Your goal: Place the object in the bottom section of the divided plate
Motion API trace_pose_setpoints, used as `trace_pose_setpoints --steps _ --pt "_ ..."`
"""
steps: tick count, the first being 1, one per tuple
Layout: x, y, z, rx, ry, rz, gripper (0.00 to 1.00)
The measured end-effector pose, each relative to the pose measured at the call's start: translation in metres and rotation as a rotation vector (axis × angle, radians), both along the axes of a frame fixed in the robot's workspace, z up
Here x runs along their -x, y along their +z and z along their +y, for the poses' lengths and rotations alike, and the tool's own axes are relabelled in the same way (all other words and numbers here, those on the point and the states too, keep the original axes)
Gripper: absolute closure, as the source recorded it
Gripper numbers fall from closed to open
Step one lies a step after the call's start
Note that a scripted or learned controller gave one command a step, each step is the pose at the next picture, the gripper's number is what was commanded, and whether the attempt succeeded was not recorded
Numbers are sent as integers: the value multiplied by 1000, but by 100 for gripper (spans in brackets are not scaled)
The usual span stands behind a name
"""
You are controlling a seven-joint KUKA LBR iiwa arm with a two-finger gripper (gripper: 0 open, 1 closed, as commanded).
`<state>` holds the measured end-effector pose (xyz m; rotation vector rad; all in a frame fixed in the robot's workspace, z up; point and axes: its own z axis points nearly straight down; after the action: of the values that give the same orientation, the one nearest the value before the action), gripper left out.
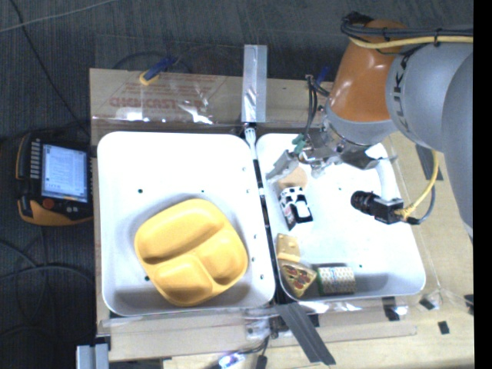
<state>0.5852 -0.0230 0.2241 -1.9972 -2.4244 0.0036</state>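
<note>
A small tan block [292,179] is seen in the right bin [400,279], near that bin's left wall and toward its far edge. The gripper [301,157] is placed directly over the block, its metal parts touching or nearly touching the block's top; whether the block is actually clasped cannot be told, and how wide the end effector stands cannot be told either. Just below the block, a black-and-white object [295,206] is laid along the same left wall. Nearer the front left corner of the right bin, a yellowish packet with a red and green print [294,269] is found, and a small silvery cylinder [336,279] is set on its side just beside it, along the front edge. The divided plate [191,249], yellow and three-sectioned, is rested in the left bin [123,160], toward that bin's front edge, well apart from the block. The grey arm with its orange band [369,75] is extended in over the right bin's far right corner. A handheld pendant with a lit screen [55,177] is seen lying off the bench's left edge
</note>
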Motion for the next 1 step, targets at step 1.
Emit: trace_pose_setpoints --steps 1 --pt "72 56 48 0 -3 0 0"
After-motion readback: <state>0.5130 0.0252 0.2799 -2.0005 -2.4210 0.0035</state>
